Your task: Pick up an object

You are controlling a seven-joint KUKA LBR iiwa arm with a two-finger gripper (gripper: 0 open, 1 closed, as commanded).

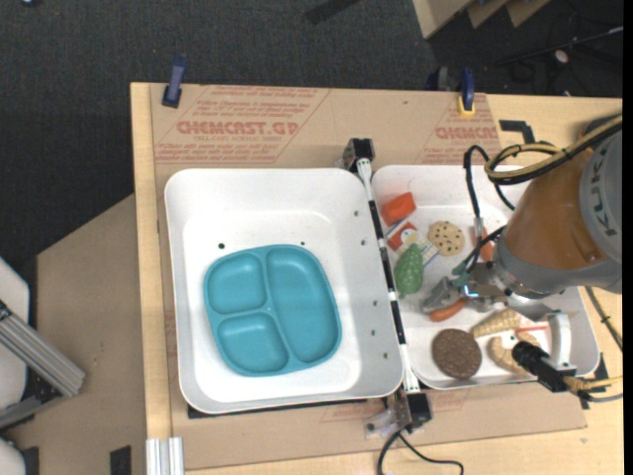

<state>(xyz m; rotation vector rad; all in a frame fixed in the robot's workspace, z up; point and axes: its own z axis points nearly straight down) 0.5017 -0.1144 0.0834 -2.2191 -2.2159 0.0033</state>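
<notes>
My gripper [447, 293] is low in the right bin [427, 178], near its middle. It sits just above a thin orange-red stick [448, 312] and just right of a green vegetable-like piece [409, 270]. A chocolate-chip cookie [445, 237] lies behind the gripper. A brown round disc [458, 352] lies in front of it, and a tan cone [497, 323] to the disc's upper right. I see nothing clearly held.
An orange block [399, 206] and a small white-and-red packet [404, 236] lie near the right bin's back left. The left bin [188, 265] holds a teal divided plate [272, 308]. The arm's grey and orange body [554, 231] covers the right bin's right side.
</notes>
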